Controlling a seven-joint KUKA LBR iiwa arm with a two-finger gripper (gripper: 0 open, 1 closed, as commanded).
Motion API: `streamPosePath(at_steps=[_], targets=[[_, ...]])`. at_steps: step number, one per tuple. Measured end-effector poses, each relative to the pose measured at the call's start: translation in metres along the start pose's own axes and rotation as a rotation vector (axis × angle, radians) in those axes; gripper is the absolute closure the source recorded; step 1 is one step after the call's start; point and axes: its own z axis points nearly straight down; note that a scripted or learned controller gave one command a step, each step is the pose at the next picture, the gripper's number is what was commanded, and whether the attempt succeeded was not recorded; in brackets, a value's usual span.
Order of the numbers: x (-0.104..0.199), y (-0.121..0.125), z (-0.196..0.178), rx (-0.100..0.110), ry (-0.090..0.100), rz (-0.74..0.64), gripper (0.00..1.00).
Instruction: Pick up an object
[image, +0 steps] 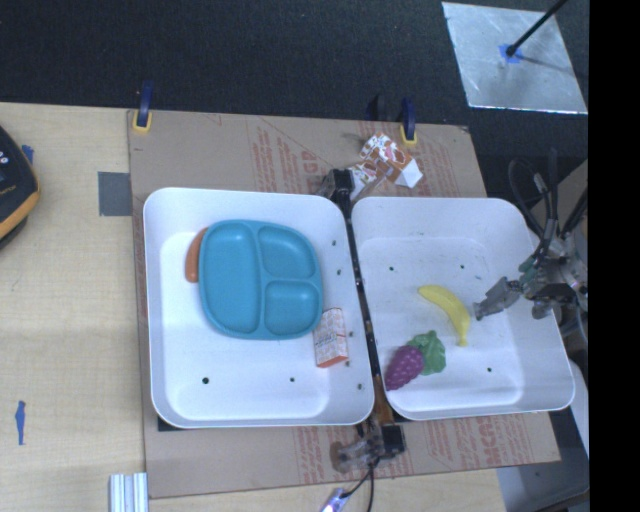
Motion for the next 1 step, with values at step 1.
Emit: streamPosePath(at_steps=[1], targets=[[0.0045,0.0409,0.1218,0.001,-0.001,-0.002,0.0]])
